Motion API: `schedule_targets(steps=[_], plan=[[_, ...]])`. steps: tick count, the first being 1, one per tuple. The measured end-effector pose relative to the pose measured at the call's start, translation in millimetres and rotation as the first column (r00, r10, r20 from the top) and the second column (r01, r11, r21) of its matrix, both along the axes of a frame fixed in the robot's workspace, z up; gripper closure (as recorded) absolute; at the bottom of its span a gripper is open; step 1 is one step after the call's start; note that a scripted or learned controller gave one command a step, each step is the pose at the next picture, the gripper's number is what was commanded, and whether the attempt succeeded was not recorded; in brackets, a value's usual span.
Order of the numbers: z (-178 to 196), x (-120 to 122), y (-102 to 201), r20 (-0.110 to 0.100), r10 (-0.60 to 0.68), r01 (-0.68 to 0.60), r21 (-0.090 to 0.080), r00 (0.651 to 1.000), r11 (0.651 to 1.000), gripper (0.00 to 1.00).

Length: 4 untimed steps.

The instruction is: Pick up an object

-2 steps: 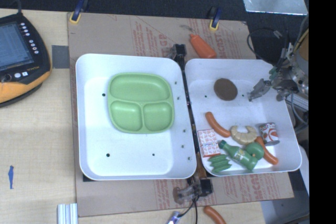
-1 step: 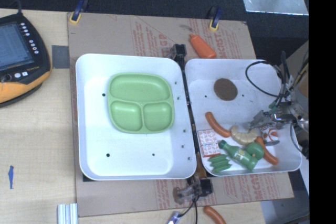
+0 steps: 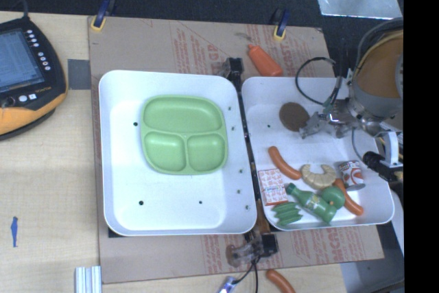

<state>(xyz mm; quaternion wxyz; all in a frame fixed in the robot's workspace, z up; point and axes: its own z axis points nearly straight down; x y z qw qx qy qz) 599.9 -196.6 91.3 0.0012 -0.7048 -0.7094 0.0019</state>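
Judging progress: the pick is not yet done — no object is seen lifted or held. The arm [image 3: 376, 75] reaches in from the right, and the gripper [image 3: 317, 125] sits low over the upper part of the right bin [image 3: 255, 96], just beside a dark brown round item [image 3: 293, 116]. Whether it touches that item can't be told; the claw's state can't be told either, since cables and wrist hardware clutter that spot.

Candidates all lie in the right bin, lower half: a sausage [image 3: 284, 162], a beige curved piece [image 3: 318, 176], a green bottle [image 3: 317, 202], a green pod-like item [image 3: 287, 214], a small can [image 3: 352, 174] and a printed card [image 3: 272, 186]. The left bin [image 3: 116, 147] holds a green divided plate [image 3: 184, 134].

Remaining, by est.: close on an object, lift it clear.

Writing: the card has red print, too small to read. The cardboard underlay [image 3: 199, 44] carries faint red lettering — illegible. The teach pendant [image 3: 24, 75] screen at far left shows no readable text. No brand can be made out.
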Motion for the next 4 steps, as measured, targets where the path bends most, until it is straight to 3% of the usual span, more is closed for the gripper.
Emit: schedule_targets(steps=[1,2,3,4], plan=[[89.9,-88.7,-14.7,0.002,-0.004,0.004,0.001,1.0,1.0,0.0],[15.5,-124.1,-15.6,0.002,-0.001,0.001,-0.001,1.0,1.0,0.0],[26.0,-123.5,-16.9,0.002,0.004,-0.004,-0.003,1.0,1.0,1.0],[91.3,-105.0,47.3,0.003,0.002,-0.002,0.0,1.0,1.0,1.0]])
